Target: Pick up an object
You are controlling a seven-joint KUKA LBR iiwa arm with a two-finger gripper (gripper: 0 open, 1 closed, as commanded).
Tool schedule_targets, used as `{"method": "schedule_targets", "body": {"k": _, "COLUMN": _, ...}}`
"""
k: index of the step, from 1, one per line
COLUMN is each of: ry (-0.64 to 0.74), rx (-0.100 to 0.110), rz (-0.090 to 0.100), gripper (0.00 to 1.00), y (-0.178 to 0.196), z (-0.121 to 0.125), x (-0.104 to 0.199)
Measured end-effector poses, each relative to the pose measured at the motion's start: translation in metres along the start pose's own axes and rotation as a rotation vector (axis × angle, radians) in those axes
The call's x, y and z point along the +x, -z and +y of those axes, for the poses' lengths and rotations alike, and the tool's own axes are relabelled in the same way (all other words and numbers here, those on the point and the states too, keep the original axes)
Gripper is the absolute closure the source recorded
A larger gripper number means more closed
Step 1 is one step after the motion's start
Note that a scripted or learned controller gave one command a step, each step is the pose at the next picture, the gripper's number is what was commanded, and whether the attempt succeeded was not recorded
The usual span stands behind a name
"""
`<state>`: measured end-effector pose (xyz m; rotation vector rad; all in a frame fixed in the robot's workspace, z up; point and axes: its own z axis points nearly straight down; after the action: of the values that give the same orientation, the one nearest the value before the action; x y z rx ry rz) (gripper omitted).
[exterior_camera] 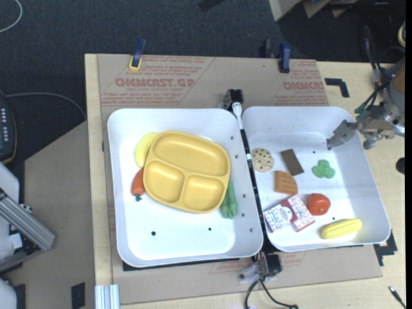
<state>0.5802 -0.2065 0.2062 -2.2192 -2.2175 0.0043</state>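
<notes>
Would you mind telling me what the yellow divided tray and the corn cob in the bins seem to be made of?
The yellow divided tray looks like moulded plastic with a smooth, slightly matte finish: its colour is uniform and its compartment ridges are soft and rounded. The corn cob seems to be a plastic toy, judging by its even yellow and faint sheen, though it is too small to be sure.

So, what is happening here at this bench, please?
A robot arm reaches in from the right, and its gripper hovers over the right bin near its far right corner, holding nothing. Below it lie the toy foods: a cookie, a brown bar, a green piece, a tomato, a corn cob and a small carton. The left bin holds a yellow divided tray. Nothing is picked up yet.
</notes>
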Motion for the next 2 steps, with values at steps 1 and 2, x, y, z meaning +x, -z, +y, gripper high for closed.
{"method": "schedule_targets", "body": {"k": 1, "ry": 0.002, "rx": 0.001, "rz": 0.001, "gripper": 0.0, "y": -0.06, "z": 0.007, "x": 0.004}}
{"method": "schedule_targets", "body": {"k": 2, "ry": 0.002, "rx": 0.0, "rz": 0.001, "gripper": 0.0, "y": -0.104, "z": 0.003, "x": 0.01}}
